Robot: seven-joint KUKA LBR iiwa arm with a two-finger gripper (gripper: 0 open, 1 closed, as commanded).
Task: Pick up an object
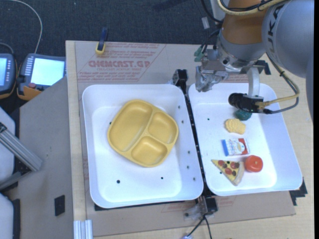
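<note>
end effector (pixel 204 86) hovers well apart from pizza slice (pixel 229 170).

The two white bins, left (pixel 94 148) and right (pixel 284 148), are looking like smooth, slightly glossy plastic, and the yellow divided plate (pixel 143 132) is showing the same smooth moulded plastic with a soft sheen. The bench board (pixel 124 61) beneath them is appearing as matt brown cardboard or paper with red print. The arm's grey shell (pixel 299 24) and orange band (pixel 249 14) are gleaming like smooth painted casing, while the gripper (pixel 207 81) is showing dull metal.
</note>
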